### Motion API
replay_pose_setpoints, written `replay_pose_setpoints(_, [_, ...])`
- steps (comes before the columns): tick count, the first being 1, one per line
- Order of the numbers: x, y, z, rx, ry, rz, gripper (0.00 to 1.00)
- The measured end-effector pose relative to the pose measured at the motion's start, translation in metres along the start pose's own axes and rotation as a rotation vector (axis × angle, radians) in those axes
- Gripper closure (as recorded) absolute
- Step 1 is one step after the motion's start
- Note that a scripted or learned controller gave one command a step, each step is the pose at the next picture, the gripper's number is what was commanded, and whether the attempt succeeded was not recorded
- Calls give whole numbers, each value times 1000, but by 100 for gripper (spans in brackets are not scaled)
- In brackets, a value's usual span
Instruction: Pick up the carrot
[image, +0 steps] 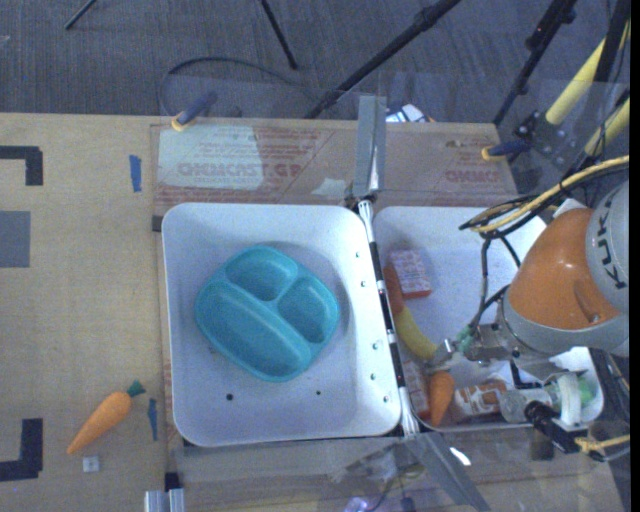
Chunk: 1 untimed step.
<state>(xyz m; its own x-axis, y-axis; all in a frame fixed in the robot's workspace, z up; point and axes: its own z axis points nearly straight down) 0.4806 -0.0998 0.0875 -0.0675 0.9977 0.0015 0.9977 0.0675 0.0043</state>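
An orange carrot (438, 396) lies in the right bin (455, 262), close to its front left corner and just below a yellow banana (413, 333). The gripper (478, 347) hangs under the arm's orange band (558, 283), just above and to the right of that carrot. Nothing visibly sits in its grasp. A second carrot (100, 420), orange with a green top, lies outside the bins on the bench at the far left front.
The left bin (200, 240) holds a blue divided plate (267, 312). In the right bin are a pink box (410, 273), an orange-and-white packet (482, 397) and a white bottle (560, 402). The divider between the bins (383, 320) runs close to the carrot.
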Motion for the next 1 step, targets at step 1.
replay_pose_setpoints(1, [-2, 0, -11, -4, -3, 6, 100])
